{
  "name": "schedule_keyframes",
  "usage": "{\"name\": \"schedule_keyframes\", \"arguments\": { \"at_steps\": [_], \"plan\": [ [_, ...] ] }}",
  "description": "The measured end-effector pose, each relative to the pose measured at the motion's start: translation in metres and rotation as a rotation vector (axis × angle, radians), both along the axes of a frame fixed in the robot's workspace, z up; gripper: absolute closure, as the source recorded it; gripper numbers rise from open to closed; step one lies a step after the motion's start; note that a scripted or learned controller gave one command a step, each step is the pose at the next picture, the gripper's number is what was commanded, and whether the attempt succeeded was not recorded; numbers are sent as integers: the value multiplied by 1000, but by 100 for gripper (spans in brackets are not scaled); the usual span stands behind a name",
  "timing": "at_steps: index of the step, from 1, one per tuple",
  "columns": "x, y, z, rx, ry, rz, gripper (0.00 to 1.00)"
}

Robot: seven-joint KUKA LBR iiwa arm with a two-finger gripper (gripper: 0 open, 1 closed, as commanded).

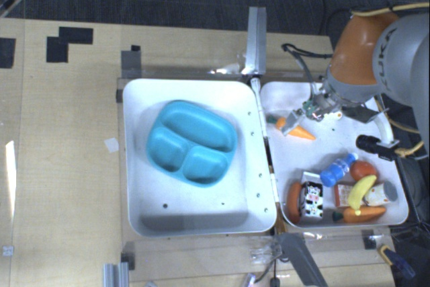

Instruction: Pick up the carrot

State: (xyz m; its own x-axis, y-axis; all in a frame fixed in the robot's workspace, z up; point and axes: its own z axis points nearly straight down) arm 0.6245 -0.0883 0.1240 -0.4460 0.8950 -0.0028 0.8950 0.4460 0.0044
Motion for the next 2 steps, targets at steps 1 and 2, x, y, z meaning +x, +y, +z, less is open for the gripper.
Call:
{"name": "schedule_keyframes", "arguments": {
  "at_steps": [1,2],
  "plan": [
    [3,-30,-35,-2,-6,222,0],
    [6,-28,-22,-2,-15,223,100]
  ]
}}
